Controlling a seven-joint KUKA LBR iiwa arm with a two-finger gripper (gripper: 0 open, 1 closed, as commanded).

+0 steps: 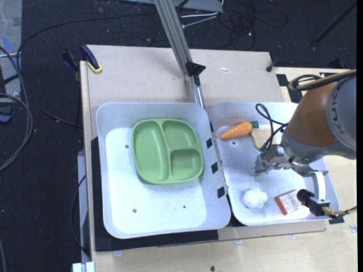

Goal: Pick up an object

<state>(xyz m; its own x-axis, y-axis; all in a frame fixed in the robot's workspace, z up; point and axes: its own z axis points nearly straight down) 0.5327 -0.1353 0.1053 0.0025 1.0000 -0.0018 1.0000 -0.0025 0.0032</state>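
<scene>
In the right bin (238, 152) lie an orange carrot (236, 130) near the far left corner, a white ball-like object (254, 198) near the front, and a small red and white packet (287, 202) at the front right. My gripper (262, 167) hangs low over the middle of this bin, between the carrot and the white object. The wrist hides its fingers, and nothing is visibly held.
The left bin (113, 197) holds a green divided plate (168, 151). A metal pole (176, 33) slants in from the top toward the gap between the bins. The arm's orange band (317, 118) covers the right bin's far right side.
</scene>
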